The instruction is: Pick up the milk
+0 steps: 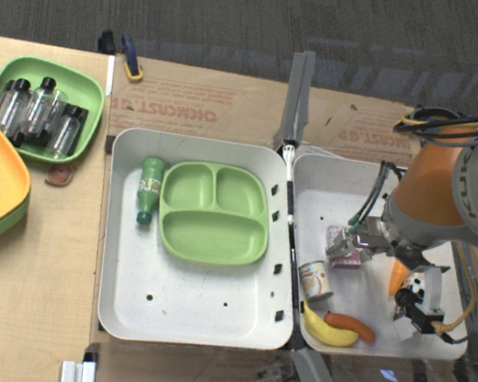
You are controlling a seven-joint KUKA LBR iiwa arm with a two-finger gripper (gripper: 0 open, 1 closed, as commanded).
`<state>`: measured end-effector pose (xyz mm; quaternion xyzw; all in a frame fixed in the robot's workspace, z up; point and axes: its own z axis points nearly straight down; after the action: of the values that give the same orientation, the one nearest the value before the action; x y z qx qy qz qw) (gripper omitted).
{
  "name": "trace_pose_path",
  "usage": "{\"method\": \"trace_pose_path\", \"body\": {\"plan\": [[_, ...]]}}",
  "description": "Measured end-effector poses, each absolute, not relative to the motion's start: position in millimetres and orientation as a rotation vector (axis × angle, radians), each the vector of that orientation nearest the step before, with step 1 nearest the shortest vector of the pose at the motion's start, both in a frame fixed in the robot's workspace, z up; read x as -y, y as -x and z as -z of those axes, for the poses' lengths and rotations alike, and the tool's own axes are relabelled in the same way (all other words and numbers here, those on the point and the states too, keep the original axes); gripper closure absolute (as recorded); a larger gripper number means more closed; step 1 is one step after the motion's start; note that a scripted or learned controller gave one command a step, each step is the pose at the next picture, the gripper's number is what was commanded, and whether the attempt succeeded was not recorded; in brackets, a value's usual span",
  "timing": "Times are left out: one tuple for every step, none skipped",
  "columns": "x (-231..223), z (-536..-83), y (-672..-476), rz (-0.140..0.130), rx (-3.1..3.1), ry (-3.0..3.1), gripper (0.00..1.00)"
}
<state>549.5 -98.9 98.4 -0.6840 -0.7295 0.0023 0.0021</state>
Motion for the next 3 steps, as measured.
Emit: {"method": "trace_pose_path", "body": {"plan": [[102.5, -196.0, -497.9, -0.004, 2.246, 2.195, 1.00], [57.3, -224.3, -542.2, -0.006, 2.193, 2.248, 1.00], [31.6, -189.9, -600.7, -0.006, 2.341, 2.095, 1.00]]}}
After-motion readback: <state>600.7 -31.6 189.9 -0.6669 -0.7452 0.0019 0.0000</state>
